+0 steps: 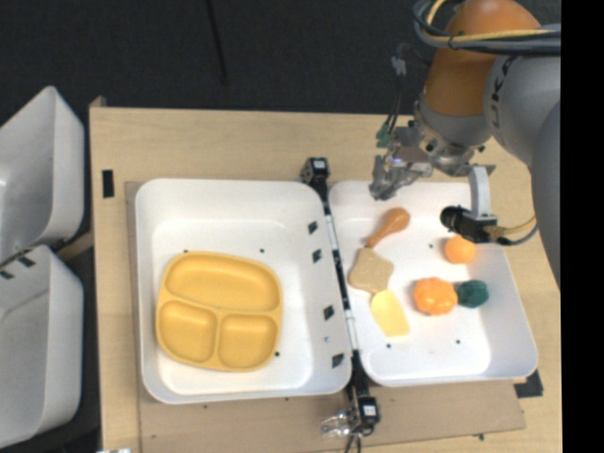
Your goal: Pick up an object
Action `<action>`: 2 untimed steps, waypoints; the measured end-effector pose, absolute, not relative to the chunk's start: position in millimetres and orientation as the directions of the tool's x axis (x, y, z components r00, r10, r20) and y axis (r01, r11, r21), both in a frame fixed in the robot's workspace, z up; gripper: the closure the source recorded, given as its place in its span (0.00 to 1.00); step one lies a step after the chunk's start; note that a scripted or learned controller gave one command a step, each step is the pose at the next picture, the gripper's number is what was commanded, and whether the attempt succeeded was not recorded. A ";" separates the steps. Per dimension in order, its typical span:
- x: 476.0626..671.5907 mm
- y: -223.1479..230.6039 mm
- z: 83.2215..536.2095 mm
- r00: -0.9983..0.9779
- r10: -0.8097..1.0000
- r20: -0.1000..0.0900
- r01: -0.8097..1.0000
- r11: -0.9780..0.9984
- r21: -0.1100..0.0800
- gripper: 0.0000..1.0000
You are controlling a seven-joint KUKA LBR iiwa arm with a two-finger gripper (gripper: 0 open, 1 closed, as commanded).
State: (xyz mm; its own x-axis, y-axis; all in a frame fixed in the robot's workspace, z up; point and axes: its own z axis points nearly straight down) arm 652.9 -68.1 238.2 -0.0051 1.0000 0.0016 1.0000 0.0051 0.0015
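On the wooden desk (113, 253), the left bin (151, 347) holds a yellow three-compartment plate (220, 310), lying flat in the lower left part of the frame. Just right of the divider between the bins, the right bin (491, 347) carries the toy foods: a tan bread slice (370, 271) touching a pale yellow wedge (389, 312) below it, and a drumstick (389, 225) slanting up to the right above the bread. Further right sit an orange pumpkin-like piece (434, 296) with a dark green piece (472, 293) touching its right side, and a small orange ball (461, 249) above them. The claw (385, 187) hangs over the bin's upper left corner, near the drumstick; whether its fingers are apart or together I cannot tell. Nothing is seen between them.
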 end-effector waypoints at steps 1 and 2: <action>648.0 -9.2 235.2 -0.006 1.000 0.001 1.000 0.006 -0.001 1.00; 627.5 48.9 238.8 -0.006 1.000 0.002 1.000 0.006 0.000 1.00</action>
